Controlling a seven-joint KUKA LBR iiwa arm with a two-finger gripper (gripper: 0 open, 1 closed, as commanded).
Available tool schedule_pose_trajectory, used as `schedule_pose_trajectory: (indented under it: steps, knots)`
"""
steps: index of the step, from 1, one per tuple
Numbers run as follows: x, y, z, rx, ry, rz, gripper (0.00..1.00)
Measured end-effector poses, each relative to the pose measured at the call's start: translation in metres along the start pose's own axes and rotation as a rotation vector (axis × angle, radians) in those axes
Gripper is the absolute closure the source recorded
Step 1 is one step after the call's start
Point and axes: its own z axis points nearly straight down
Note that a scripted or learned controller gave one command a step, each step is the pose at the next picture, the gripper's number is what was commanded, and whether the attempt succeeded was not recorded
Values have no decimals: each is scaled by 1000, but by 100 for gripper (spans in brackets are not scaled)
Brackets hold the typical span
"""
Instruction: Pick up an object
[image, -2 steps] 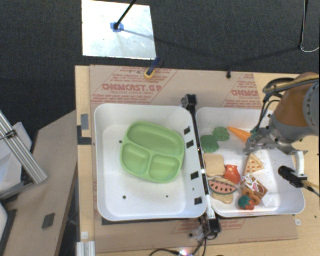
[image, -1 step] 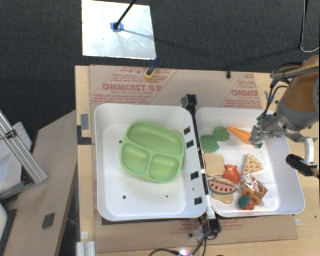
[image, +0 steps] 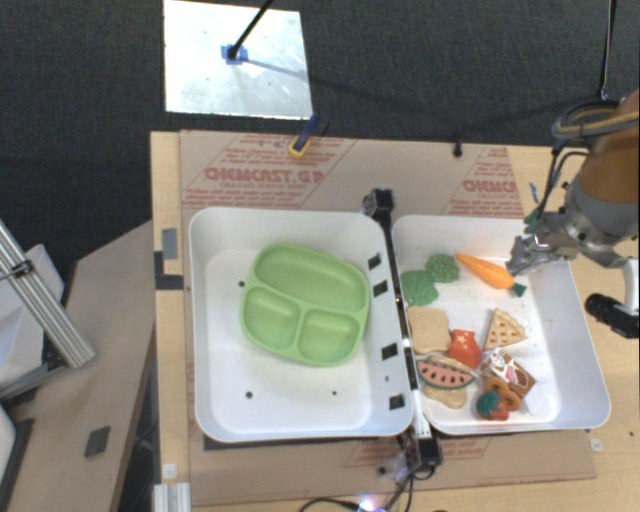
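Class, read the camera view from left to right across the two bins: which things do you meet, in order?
Green divided plate → broccoli → carrot → gripper. The toy foods piled in the right bin's near part overlap, so I leave them out.

Toy foods (image: 470, 355) heaped in right bin (image: 590, 360)

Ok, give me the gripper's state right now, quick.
Gripper: over the right bin, right beside the carrot; open or shut cannot be told, and nothing shows between its fingers.
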Motion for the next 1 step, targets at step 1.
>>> schedule_pose_trajectory:
  steps: [1]
  knots:
    - [0,2,-29,1,0,0,100]
